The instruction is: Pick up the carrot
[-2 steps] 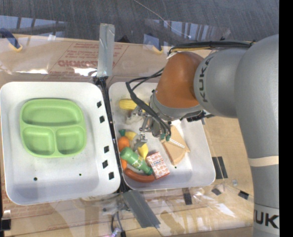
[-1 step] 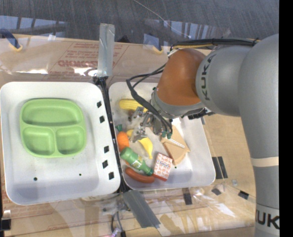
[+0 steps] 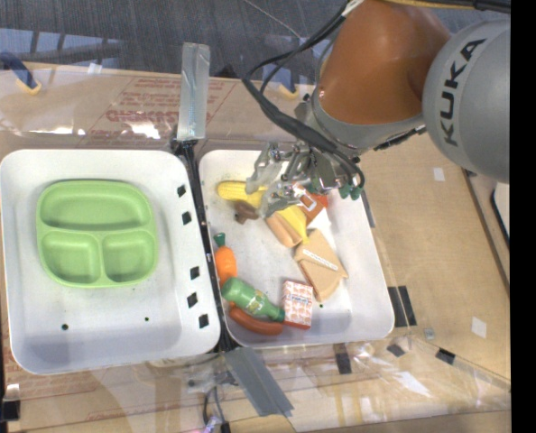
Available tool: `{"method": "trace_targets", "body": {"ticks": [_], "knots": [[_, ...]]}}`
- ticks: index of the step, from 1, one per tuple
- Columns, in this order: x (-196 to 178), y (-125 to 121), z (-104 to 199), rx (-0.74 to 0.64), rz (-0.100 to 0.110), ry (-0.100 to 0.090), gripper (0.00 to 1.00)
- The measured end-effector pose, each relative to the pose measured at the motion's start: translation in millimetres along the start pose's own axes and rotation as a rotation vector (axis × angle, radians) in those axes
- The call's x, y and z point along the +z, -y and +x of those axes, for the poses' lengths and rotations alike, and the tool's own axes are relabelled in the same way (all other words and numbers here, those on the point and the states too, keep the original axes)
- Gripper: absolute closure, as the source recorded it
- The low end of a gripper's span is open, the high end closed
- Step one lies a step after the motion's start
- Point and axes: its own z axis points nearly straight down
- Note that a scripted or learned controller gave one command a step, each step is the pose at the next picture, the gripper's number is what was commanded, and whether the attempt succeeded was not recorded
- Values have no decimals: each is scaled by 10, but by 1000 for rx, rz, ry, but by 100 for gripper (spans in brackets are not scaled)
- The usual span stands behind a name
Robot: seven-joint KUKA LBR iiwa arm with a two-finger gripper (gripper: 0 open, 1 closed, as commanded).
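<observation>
Seen from above at a slant, two shallow white bins sit side by side. The left bin (image 3: 15, 242) holds a green divided plate (image 3: 95, 233). The right bin (image 3: 381, 287) holds a scatter of toy food. The carrot (image 3: 224, 262), small and orange with a green top, lies at about nine o'clock in that bin, tight against the wall shared with the left bin. The gripper (image 3: 284, 180) hangs over the bin's twelve o'clock area, above a yellow banana (image 3: 234, 189) and a yellow wedge (image 3: 289, 226), well apart from the carrot; whether it is apart or together cannot be told. Just below the carrot, toward six o'clock, a green bottle (image 3: 250, 298) and a red sausage (image 3: 254, 324) crowd it, so any approach probably needs to avoid the wall and these neighbours.
</observation>
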Motion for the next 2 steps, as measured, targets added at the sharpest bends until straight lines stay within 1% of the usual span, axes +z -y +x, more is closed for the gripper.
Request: {"method": "trace_targets", "body": {"ticks": [1,2], "knots": [[-287,-587,-220,41,-3,-9,100],[178,37,-647,-157,-3,-14,100]]}}
